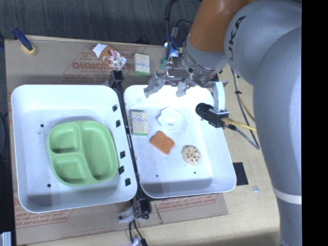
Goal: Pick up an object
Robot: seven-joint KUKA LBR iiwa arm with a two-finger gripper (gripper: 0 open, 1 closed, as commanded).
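Cookie (191, 155): near edge of right bin (218, 181), untouched.
Orange piece (162, 142): mid-bin, beside cookie.
White cup (169, 119): centre, nearest the claw.
Gripper (167, 87): hovers over far edge, fingers spread, empty.
Progress: nothing lifted yet; descent and grasp remain.

A pale green divided plate (82, 151) sits in the white left bin (20, 137). The white right bin (218, 168) holds an orange-brown bread slice (162, 142), a tan speckled cookie (191, 155), a white cup-like piece (169, 119) and a checkered yellow-green packet (138, 122). The arm (256, 35) is grey with an orange band (218, 17).
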